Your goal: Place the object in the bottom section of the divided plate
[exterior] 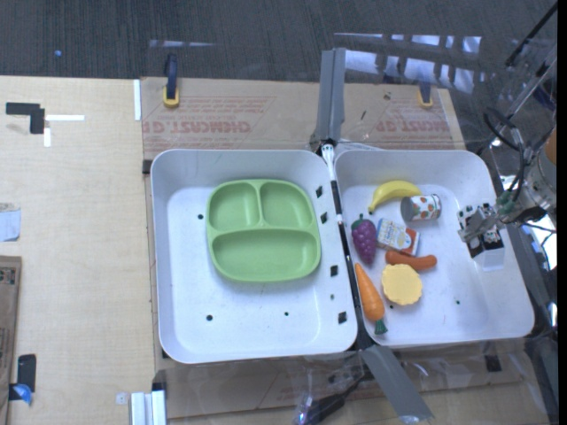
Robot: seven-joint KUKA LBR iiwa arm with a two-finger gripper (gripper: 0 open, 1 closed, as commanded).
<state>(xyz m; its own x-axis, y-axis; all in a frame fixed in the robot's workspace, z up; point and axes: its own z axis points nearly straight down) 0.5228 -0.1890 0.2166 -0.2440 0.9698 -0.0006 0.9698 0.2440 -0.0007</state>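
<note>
Two white bins sit side by side. Left bin (177, 308) holds the green divided plate (263, 230); all three sections bare, including the wide bottom section at 6 o'clock. Right bin (496, 317) holds the toy food: banana (393, 191), can (422, 207), grapes (364, 239), small carton (394, 234), sausage (411, 258), carrot (369, 294), yellow disc (401, 284). Gripper (483, 230) hovers at 3 o'clock of that cluster, apart from every item; jaw state cannot be told at this resolution. Judgement: nothing picked yet; grasp, transfer and release all remain.
</note>
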